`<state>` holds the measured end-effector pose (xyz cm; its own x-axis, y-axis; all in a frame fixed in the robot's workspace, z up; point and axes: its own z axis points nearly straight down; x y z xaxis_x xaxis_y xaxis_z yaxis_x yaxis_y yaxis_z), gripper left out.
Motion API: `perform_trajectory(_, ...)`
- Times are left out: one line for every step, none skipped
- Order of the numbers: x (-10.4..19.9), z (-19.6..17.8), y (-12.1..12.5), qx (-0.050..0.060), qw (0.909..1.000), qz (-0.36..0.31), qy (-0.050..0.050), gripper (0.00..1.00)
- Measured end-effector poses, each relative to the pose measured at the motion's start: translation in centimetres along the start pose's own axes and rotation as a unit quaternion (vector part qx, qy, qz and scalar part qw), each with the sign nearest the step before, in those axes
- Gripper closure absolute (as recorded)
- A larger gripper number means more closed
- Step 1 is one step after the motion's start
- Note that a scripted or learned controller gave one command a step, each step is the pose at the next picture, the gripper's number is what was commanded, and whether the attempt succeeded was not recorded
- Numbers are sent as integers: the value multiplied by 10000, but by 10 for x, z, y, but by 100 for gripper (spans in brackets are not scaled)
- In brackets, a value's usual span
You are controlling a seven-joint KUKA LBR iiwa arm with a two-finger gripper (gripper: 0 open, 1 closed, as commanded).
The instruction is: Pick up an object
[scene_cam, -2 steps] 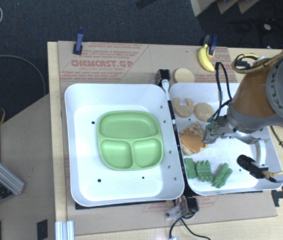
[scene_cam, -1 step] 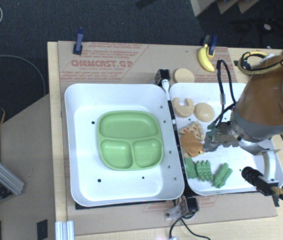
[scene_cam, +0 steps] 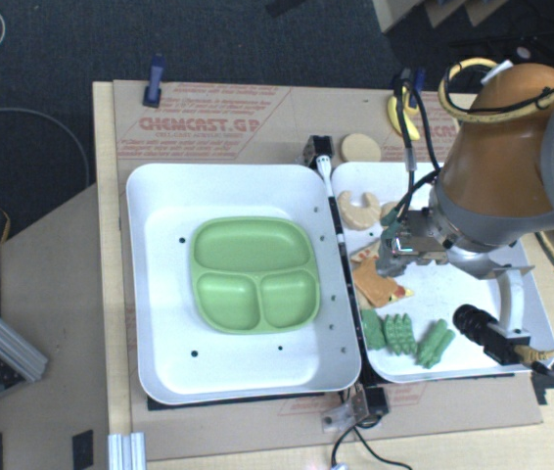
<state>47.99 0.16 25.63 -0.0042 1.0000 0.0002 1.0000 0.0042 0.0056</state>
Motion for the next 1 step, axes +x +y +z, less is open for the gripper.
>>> perform_trajectory(35, 33, 23, 35, 10000, 19, 3, 100)
